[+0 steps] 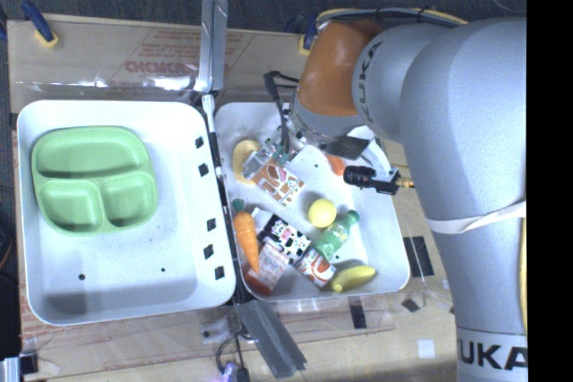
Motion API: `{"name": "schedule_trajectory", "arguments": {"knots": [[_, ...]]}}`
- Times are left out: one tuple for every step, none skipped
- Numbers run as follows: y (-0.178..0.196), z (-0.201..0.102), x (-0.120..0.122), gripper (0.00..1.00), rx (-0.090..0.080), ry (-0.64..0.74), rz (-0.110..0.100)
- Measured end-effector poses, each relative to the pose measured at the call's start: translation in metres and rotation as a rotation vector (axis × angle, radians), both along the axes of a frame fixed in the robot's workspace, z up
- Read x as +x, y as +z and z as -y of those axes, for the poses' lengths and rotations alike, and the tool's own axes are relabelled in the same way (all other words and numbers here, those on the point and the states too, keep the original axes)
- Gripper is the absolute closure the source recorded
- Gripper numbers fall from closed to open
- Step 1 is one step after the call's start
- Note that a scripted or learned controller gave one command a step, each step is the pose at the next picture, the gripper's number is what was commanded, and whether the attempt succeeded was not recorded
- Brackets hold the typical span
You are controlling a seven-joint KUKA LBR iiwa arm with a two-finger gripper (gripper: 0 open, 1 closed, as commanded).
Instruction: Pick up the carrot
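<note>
We see the carrot point(246, 239) lying along the left wall of the right bin point(394, 259), long axis running roughly near-to-far in the camera view, green-stemmed end at the far side, taper pointing toward the near edge. Our gripper point(279, 148) sits farther back in the same bin, over a patterned carton point(277, 179), well apart from the carrot. We cannot tell how far the jaws are spread; the wrist hides them. The green tray point(93, 179) sits in the left bin point(170, 282).
</note>
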State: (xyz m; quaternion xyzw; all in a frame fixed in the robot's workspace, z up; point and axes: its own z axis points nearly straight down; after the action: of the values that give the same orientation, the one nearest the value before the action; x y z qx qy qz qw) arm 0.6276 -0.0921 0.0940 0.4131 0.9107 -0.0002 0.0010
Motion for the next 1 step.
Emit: {"name": "schedule_trajectory", "arguments": {"knots": [[-0.0013, 0.0038, 0.0118, 1.0, 0.0, -0.23, 0.0]]}}
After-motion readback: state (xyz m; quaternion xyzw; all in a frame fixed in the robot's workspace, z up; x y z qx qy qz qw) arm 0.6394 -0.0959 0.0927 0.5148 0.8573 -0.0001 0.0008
